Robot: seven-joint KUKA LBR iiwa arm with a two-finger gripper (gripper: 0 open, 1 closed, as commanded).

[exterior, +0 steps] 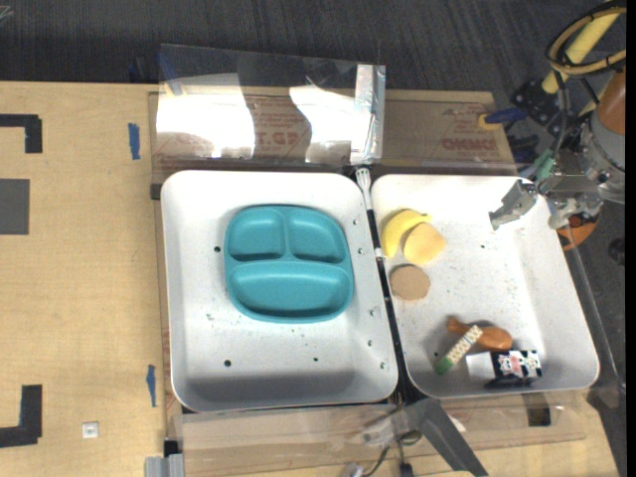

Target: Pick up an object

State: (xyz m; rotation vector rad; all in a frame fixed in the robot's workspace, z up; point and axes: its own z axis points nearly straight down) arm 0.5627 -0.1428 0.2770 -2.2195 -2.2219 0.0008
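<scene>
My tool (517, 205) hangs over the upper right corner of the right bin (556, 266), and I cannot tell how it is set. The yellow piece (410, 235) is the closest candidate, lying by that bin's upper left wall, straight across from my tool toward the divider. The brown disc (409, 282) lies just below it, while the small bottle (509, 365) lies lengthwise along the bin's lower edge.

Dark carpeted floor (298, 8) beyond; tan wooden bench (75, 266) with black markings (25, 132).
</scene>
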